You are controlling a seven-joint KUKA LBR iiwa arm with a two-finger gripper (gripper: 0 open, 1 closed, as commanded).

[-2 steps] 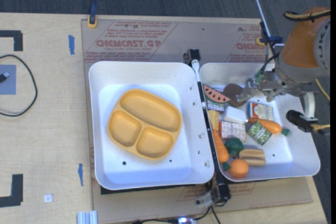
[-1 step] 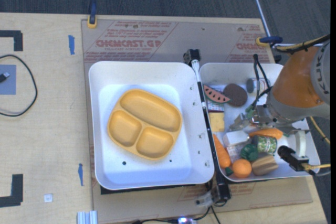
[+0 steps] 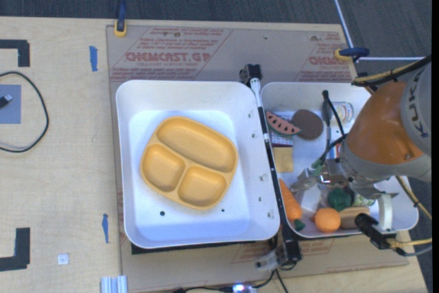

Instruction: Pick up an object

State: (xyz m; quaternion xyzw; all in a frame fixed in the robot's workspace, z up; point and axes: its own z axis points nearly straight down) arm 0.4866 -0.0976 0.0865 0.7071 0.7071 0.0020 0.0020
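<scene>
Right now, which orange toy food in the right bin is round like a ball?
The orange fruit near the bin's front edge is round. The carrot to its left is long and pointed.

Yellow divided plate (image 3: 188, 161) in left bin (image 3: 130, 147).

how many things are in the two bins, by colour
yellow: 1, the divided plate in the left bin
orange: 2, the carrot and the orange ball
red: 1, the watermelon slice
brown: 1, the round disc
tan: 1, the flat square piece
green: 1, the green thing under the gripper
total: 7 that I can make out; the arm hides part of the right bin
</scene>
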